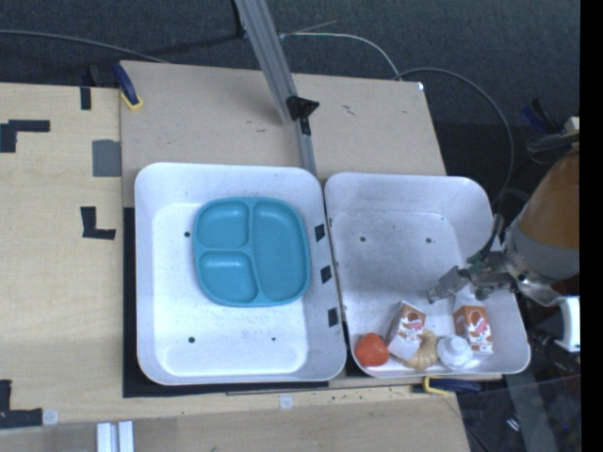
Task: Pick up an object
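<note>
Several small objects lie along the near edge of the right bin point(396, 205): a red ball point(372, 349), a red-and-white packet point(408, 327), a tan piece point(427, 352), a white piece point(456, 351) and a second red-and-white packet point(474, 328). My gripper point(462, 292) hangs over the right side of this bin, just above and behind the second packet. It is open, with nothing between its fingers. The grey arm with its orange band point(556, 205) comes in from the right.
The left bin point(160, 252) holds a blue divided plate point(252, 251). A metal pole point(273, 55) slants down to the gap between the bins. Cables run across the bench behind the right bin.
</note>
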{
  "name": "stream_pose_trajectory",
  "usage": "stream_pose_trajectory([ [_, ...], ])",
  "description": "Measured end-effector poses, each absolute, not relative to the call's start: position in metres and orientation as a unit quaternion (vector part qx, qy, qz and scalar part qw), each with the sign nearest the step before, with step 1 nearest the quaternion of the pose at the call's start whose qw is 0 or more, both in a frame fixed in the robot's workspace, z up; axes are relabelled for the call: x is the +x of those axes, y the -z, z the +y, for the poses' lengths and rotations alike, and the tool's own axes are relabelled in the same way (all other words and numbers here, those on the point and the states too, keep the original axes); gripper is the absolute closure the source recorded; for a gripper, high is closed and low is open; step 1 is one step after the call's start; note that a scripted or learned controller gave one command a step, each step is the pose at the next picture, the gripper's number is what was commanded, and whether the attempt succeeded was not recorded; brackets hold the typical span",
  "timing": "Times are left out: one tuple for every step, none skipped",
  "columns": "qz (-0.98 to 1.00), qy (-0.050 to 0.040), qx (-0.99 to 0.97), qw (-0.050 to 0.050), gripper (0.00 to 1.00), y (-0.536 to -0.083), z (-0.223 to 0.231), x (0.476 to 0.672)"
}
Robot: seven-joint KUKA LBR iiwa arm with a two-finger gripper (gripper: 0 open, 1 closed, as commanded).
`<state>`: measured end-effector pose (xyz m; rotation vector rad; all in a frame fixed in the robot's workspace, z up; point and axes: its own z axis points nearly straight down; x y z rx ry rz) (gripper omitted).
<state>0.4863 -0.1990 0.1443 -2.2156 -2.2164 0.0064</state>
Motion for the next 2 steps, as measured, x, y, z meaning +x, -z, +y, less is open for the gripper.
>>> stream_pose_trajectory([
  [-0.707,-0.0014,-0.707,0.002,0.0,-0.091,-0.198,0.485],
  [-0.708,-0.0005,-0.706,0.002,1.0,-0.103,-0.197,0.486],
])
